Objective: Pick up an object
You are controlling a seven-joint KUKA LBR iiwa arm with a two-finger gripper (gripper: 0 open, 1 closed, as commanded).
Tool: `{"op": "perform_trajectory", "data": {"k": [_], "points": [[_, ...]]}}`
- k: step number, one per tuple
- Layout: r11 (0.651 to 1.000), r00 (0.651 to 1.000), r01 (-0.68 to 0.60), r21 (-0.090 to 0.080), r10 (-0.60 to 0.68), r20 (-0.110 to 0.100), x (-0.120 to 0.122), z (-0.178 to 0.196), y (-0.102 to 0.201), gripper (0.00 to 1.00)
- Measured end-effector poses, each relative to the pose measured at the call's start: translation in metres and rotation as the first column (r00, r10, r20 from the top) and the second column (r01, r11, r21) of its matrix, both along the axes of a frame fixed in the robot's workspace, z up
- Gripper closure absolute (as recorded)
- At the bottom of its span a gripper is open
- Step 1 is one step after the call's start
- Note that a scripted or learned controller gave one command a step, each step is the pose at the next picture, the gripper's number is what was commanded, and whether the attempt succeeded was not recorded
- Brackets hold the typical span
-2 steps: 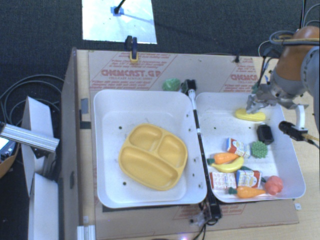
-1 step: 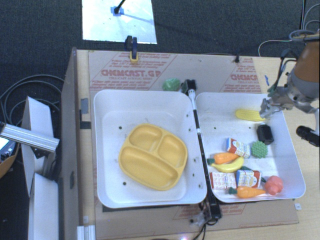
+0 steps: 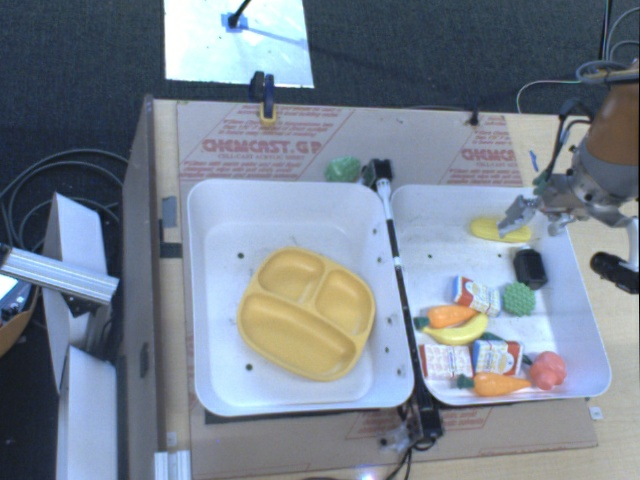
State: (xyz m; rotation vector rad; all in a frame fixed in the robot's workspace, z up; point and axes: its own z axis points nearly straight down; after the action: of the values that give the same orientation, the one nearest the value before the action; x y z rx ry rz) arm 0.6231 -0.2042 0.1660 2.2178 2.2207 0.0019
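A: Where is the nearest target from the gripper [image 3: 533, 218]?

B: A flat yellow piece [image 3: 499, 230] lies in the right bin [image 3: 590, 298], at its far end, just left of and below the fingertips, long axis running left to right.

A: And the pincer?

B: Its 2 fingers look spread fairly wide, holding nothing, poised over the piece's right end.

- Dark carpet floor [image 3: 70, 58] surrounds the desk [image 3: 420, 138], whose brown board top bears red print.
- A pale sheet [image 3: 235, 28] lies on the floor, far up-left of the gripper [image 3: 534, 218].
- Black cables [image 3: 40, 183] and white boxes [image 3: 80, 268] sit well left.
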Motion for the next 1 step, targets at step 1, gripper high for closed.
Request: {"op": "perform_trajectory", "data": {"k": [1], "points": [[1.000, 1.000, -0.003, -0.007, 0.003, 0.019, -0.0138, -0.0595, -0.0038, 0.00]]}}
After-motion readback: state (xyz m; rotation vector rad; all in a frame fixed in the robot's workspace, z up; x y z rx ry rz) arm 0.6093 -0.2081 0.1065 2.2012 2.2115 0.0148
